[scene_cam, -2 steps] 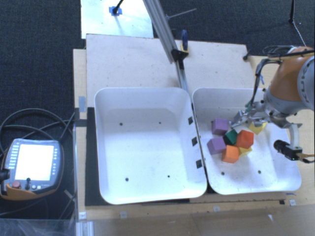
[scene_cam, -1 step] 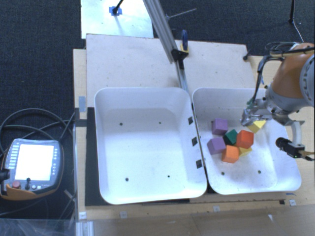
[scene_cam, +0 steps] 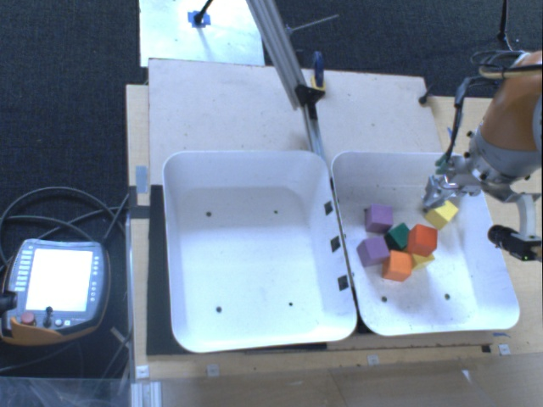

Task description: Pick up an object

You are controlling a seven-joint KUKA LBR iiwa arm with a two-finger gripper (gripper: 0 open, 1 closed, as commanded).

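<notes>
Jaws (scene_cam: 439,200) apparently touching yellow cube (scene_cam: 442,215).

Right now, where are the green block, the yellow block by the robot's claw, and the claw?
green block (scene_cam: 398,236), camera view, its top face
yellow block (scene_cam: 441,214), camera view, its top face
gripper (scene_cam: 438,195), camera view, its tip

A robotics lab: teach pendant (scene_cam: 53,291), bench-mounted white bins (scene_cam: 254,164).
</notes>
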